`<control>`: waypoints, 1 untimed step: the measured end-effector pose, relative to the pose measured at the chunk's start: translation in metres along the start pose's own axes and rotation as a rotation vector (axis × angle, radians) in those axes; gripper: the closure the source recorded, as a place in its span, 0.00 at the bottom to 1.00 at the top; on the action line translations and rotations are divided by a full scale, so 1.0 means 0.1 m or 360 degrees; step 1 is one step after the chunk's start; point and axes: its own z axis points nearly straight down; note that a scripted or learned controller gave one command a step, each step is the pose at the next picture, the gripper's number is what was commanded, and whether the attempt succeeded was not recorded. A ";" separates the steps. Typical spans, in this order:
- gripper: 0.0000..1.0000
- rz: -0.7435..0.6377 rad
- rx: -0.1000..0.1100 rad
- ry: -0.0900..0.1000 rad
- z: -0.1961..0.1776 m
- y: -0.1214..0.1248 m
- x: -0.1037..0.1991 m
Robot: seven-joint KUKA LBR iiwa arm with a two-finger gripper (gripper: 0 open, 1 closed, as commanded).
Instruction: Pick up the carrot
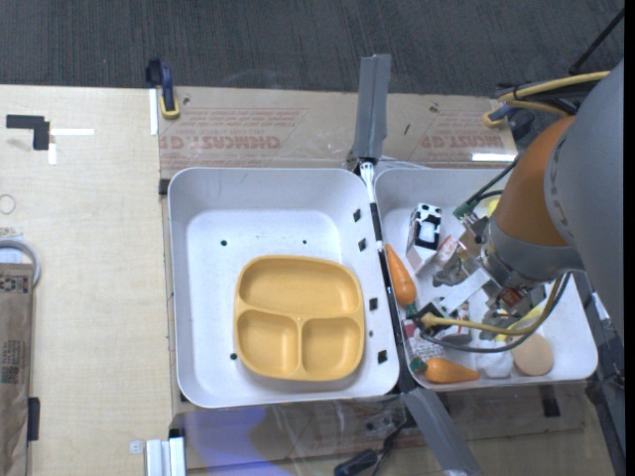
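The carrot point(400, 274) lies in the right bin point(585, 365), right against its left wall. The gripper point(466, 266) hangs just beside it, but I can't tell how it's set. A yellow tray point(300, 317) sits in the left bin point(198, 296).

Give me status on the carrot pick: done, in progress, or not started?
Nothing looks done: one carrot lies against the right bin's left wall, another carrot near its front edge. In hand: the arm is down in that bin, its hand over the clutter right of the upper carrot. Left: grasping and lifting.
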 end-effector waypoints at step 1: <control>0.00 0.0464 -0.0001 -0.0003 -1.03 0.72 1.11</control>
